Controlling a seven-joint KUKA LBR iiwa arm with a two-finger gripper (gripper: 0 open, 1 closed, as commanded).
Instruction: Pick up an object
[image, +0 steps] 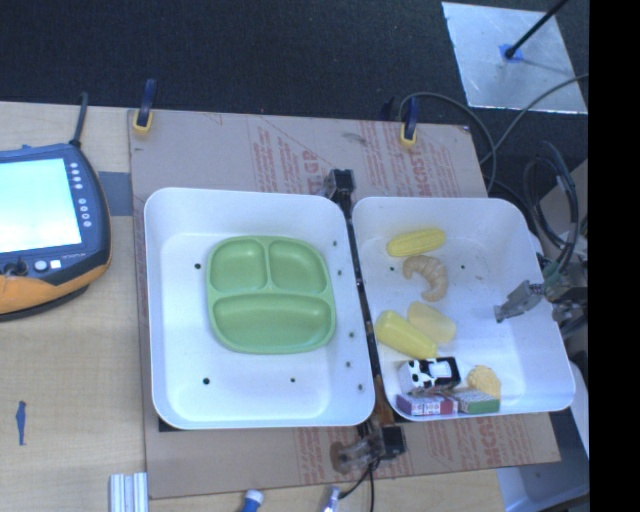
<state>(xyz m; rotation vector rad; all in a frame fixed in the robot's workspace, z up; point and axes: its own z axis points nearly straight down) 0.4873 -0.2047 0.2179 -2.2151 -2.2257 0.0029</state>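
Note:
The right white bin (500, 215) holds several small items. A yellow corn cob (416, 241) lies near the back, with a tan croissant (428, 275) just in front of it. Two pale yellow pieces (407, 332) sit by the bin's left wall. A black-and-white cow toy (430, 374), a small colourful box (447, 403) and a little yellow piece (484, 379) crowd the front corner. My gripper (518, 300) sits low at the bin's right side, apart from every item, with nothing seen in it.
The left white bin (170, 300) carries a green divided plate (270, 294). A tablet-like pendant (45, 225) lies on the bench at far left. Cables (520, 130) run behind the right bin.

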